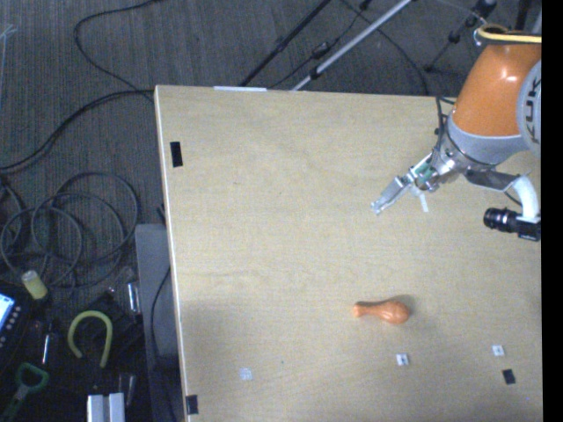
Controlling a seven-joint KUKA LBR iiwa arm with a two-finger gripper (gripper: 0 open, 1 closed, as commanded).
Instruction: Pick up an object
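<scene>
Orange gourd [383, 310] below pincer [398, 193]

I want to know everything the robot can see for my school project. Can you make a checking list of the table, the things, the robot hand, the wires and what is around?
Surface: tan wooden bench top, a few small markers on it.
Job's things: one orange pear-shaped object lying on its side, near the front.
Clutter: nothing seen on the bench.
Grippers: gripper above the bench, apart from the orange object, holding nothing.
Cables: black cables looped on the floor, left.
Surroundings: grey carpet, tripod legs, green hook-shaped tool.
</scene>
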